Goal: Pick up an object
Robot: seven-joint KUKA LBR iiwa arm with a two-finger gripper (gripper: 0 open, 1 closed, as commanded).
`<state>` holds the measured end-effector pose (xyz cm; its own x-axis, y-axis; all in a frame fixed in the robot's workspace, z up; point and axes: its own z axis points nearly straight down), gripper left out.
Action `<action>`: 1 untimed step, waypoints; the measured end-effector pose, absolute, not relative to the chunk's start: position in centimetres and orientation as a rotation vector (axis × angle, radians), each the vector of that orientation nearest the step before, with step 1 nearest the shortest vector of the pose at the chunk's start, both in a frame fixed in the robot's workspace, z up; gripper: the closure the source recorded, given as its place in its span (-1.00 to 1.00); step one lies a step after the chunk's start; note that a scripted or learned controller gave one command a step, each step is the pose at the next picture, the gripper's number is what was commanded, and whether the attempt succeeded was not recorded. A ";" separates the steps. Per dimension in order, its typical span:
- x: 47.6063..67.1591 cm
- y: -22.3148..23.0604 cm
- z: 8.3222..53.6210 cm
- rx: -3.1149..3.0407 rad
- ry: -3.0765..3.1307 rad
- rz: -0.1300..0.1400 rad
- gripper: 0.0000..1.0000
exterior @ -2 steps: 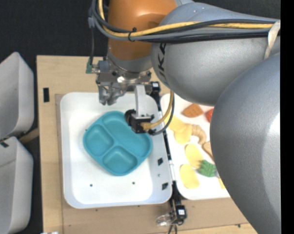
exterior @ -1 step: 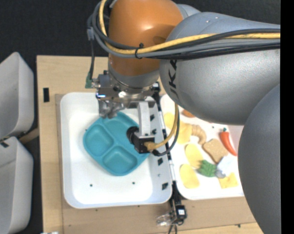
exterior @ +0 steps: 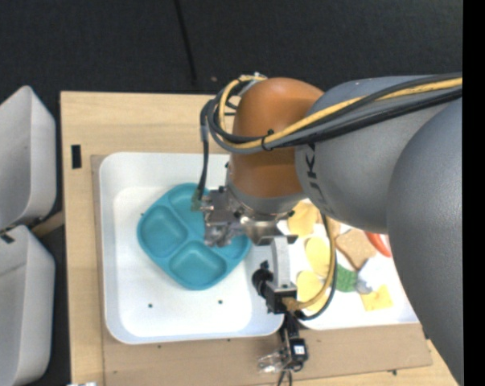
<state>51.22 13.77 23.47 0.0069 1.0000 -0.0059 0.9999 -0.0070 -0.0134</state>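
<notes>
Arm: the grey arm (exterior: 395,175) reached in from the right, and its orange band (exterior: 266,147) sat above the middle of the bench (exterior: 145,107), over the divide between the two bins.
Pincer: the pincer (exterior: 218,223) was low at the right edge of the blue tray; its metal parts lay against the tray's rim, but whether it was wide, narrow or holding anything could not be told, since the wrist hid much of it.
Blue tray: a teal tray with compartments (exterior: 182,236) lay flat in the left bin, toward that bin's right side, its right edge under the wrist.
Left bin: a shallow white bin (exterior: 121,296) with the tray in it.
Right bin: a white bin (exterior: 387,316), largely covered by the arm; yellow pieces (exterior: 316,254), a brown slab (exterior: 356,248), a small green item (exterior: 344,281) and a bit of red-orange (exterior: 380,244) showed in it, close together.
Cables: black cables (exterior: 214,123) looped around the orange band, and a yellow hose (exterior: 371,103) ran along the arm.
</notes>
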 end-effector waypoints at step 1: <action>48.9 21.3 35.8 -2.210 -2.235 -0.015 1.00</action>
<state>48.87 21.34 35.77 -0.0111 0.9999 0.0054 0.9999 0.0111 0.0081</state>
